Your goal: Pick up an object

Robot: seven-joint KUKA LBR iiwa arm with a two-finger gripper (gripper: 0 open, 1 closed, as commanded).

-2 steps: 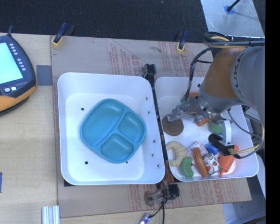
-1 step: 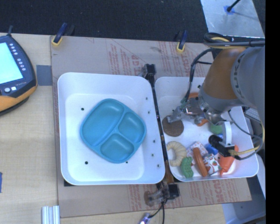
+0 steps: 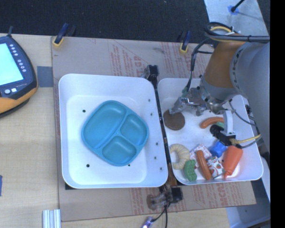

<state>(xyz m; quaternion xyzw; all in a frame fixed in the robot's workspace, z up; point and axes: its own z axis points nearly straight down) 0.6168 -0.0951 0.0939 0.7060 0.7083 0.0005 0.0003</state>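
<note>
My gripper [image 3: 187, 110] hangs low over the far left part of the right bin [image 3: 254, 175], open, with nothing between its fingers. Its left fingertip is just above the far edge of a brown disc [image 3: 175, 121]. An orange sausage [image 3: 212, 122] lies just right of the gripper. Nearer the front lie a tan croissant [image 3: 180, 154], a green piece [image 3: 190, 170], a red and white packet [image 3: 200, 153], a small blue piece [image 3: 219, 149] and an orange carrot [image 3: 232, 160].
The left bin [image 3: 66, 127] holds a blue divided plate [image 3: 115, 132]. A tablet in an orange case [image 3: 9, 77] lies at the bench's far left. The arm's grey and orange wrist [image 3: 223, 68] overhangs the right bin's back edge, with black cable [image 3: 228, 137] trailing over the toys.
</note>
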